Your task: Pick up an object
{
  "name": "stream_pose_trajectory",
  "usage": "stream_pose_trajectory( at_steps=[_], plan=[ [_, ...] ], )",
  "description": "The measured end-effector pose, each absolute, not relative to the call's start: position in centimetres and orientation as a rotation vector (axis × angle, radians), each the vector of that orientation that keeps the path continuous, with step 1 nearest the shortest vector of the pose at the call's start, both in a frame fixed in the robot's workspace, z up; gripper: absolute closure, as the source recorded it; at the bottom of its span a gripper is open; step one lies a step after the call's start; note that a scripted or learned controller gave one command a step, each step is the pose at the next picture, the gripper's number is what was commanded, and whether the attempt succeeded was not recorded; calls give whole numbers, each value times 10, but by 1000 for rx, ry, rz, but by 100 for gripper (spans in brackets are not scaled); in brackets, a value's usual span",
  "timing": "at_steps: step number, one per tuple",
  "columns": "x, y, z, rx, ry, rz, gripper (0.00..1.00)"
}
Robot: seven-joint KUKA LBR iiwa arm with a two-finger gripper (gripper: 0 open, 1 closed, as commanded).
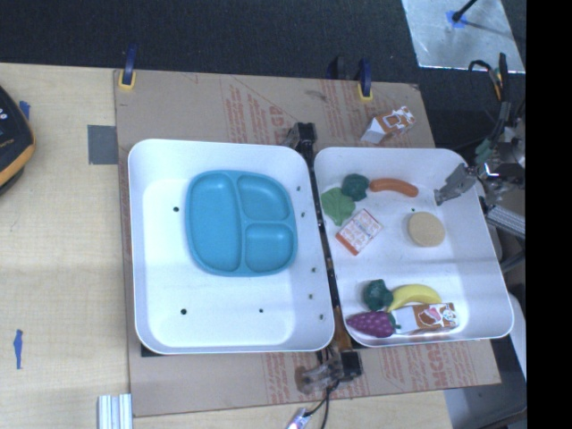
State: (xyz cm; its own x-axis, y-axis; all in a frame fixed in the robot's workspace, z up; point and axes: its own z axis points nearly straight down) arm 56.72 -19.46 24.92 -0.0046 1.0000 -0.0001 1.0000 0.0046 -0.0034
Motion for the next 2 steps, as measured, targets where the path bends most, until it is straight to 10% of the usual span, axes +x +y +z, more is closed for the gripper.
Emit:
stream_pose_trajectory(
  at_steps=[1, 2],
  plan=[
    [574, -212, 106, -2213, -2224, 7, 0],
    [657, -212, 140, -2217, -2225, 0, 0]
  ],
)
